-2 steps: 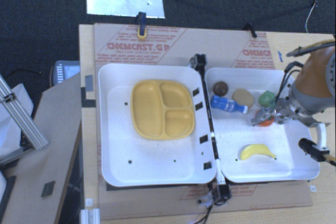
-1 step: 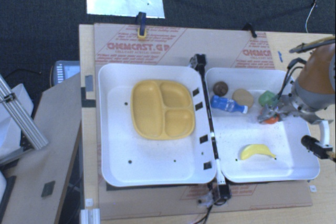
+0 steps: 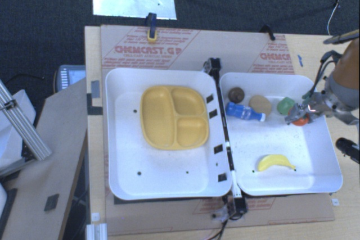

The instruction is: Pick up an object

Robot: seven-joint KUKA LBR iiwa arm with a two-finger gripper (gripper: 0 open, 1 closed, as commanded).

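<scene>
The table [image 3: 185, 42] carries a clear sheet printed with red lettering and two shallow white bins side by side. All positions below are given relative to the divider [image 3: 221, 126], the black-clipped seam where the two bins meet.

Left bin [image 3: 121, 177]: lies left of the divider. It holds one yellow compartment tray [image 3: 173, 117], with three sections, resting flat near the bin's middle and clear of the divider.

Right bin [image 3: 326, 177]: lies right of the divider and holds the loose objects.

Arm [image 3: 347, 84]: enters at the far side of the right bin from the divider, over the bin's right rim. The gripper [image 3: 304, 112] sits low above the bin floor, just beside a small orange-red object [image 3: 301, 120]. The opening of the jaws cannot be determined; they are too small and blurred.

Objects in the right bin, by size:
- Blue and white bottle [image 3: 245, 112], lying on its side, nearest the divider.
- Yellow banana [image 3: 275, 163], right of the divider toward the near rim, well apart from the others.
- Tan round object [image 3: 260, 104], touching the bottle's far end.
- Green object [image 3: 286, 105], between the tan object and the gripper.
- Dark brown ball [image 3: 236, 94], near the divider at the far rim.
</scene>
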